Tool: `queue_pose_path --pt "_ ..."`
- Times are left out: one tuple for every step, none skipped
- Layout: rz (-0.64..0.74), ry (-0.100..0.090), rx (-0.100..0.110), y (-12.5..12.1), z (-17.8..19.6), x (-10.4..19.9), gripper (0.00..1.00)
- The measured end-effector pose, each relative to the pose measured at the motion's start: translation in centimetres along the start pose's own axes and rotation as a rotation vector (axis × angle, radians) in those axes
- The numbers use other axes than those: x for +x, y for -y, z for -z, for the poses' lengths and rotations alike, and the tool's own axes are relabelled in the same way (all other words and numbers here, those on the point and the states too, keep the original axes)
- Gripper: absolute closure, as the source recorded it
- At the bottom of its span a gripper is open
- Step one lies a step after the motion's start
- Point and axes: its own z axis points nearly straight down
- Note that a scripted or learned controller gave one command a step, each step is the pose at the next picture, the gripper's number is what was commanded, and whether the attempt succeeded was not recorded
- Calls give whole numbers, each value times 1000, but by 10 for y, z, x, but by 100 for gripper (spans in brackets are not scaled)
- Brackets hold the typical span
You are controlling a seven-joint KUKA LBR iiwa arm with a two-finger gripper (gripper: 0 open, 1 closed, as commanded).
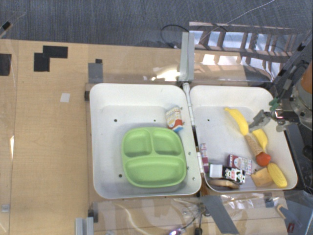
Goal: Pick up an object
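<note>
We see the end effector (264,117) open over the right bin (215,94), nearest the banana (237,120): light, smooth, curved, best pinched across its middle.

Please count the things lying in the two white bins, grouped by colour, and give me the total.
Green: 1, the divided plate
Yellow: 3, the banana, a yellow piece, the corn
Red: 1, the small ball
Tan or brown: 3 pieces
Printed packs and cartons: 5
Total: 13
</note>
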Motion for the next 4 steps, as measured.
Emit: queue_pose_path --pt "30 0 -3 18 53 11 0" --pt "10 1 1 -51 -5 -46 0" --pt "-56 0 1 -49 -96 -53 0" --pt "-68 3 -8 -81 -185 -59 0"
